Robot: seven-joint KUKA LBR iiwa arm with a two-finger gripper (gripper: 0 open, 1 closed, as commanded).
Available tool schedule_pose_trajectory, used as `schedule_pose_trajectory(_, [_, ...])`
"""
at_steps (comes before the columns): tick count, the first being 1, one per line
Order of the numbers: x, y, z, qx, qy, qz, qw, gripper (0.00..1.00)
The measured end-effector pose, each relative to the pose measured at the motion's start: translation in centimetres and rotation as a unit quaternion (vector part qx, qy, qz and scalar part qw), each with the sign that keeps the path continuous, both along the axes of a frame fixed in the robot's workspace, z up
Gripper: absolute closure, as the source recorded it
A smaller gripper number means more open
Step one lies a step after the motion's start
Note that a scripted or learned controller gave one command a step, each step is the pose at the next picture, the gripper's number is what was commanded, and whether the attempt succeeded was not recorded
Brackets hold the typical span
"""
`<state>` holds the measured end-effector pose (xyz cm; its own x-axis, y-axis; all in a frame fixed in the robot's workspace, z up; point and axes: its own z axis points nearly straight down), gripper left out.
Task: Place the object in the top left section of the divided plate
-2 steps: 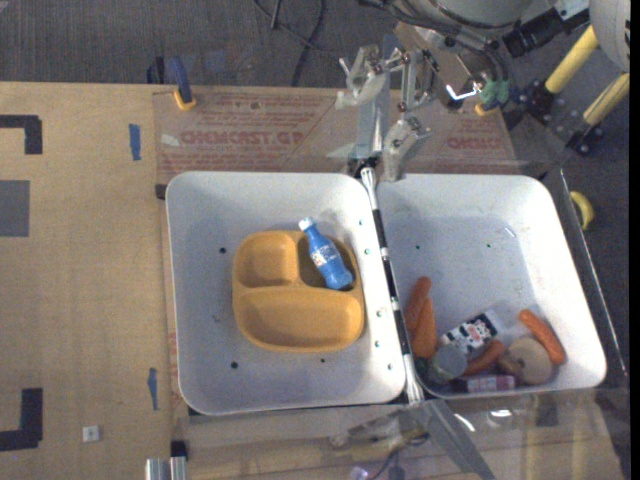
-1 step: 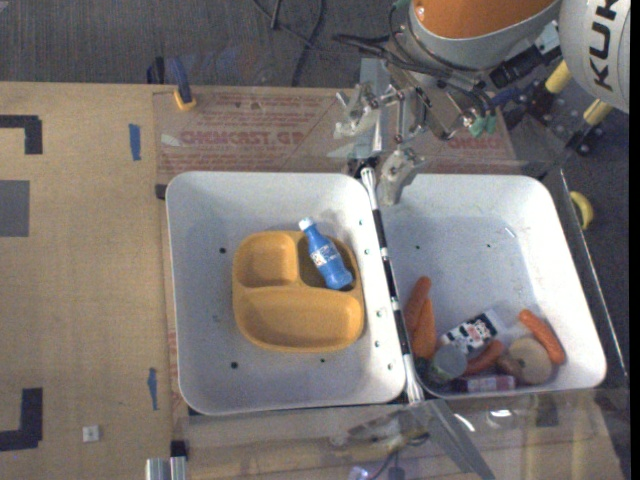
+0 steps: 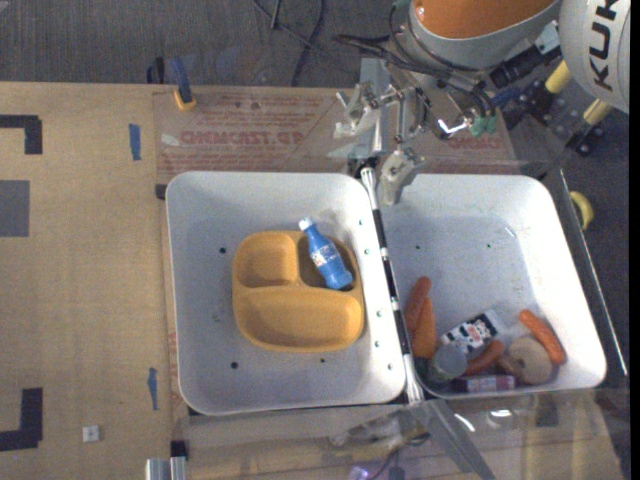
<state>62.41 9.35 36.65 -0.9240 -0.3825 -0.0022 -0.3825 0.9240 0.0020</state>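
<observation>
A yellow divided plate (image 3: 295, 293) lies in the left white bin (image 3: 200, 268). A small blue bottle with a white label (image 3: 326, 255) rests on its side in the plate's upper right section, cap towards the upper left. The plate's upper left section (image 3: 266, 259) holds nothing. My gripper (image 3: 392, 176) hangs over the far end of the wall between the two bins, well above and to the right of the bottle, with nothing seen in it.
The right bin (image 3: 480, 248) has a pile at its near edge: two orange carrot-like pieces (image 3: 420, 315), a black and white packet (image 3: 472, 328), a grey can (image 3: 450, 361) and a beige round thing (image 3: 526, 360). Brown cardboard (image 3: 80, 268) covers the bench at the left.
</observation>
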Motion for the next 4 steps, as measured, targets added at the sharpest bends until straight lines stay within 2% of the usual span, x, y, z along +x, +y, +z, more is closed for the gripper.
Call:
schedule_pose_trajectory(1, [-1.2, -7.7, -11.6, -0.0004, 0.0, 0.064, 0.9979, 0.0])
schedule_pose_trajectory(2, [2.5, -3.6, -7.8, 0.0004, -0.003, 0.156, 0.9878, 0.0])
schedule_pose_trajectory(3, [-1.0, -4.9, 2.7, 0.0, -0.002, 0.214, 0.9768, 0.0])
schedule_pose_trajectory(4, [-0.8, -4.9, 3.7, 0.002, -0.005, 0.212, 0.9773, 1.0])
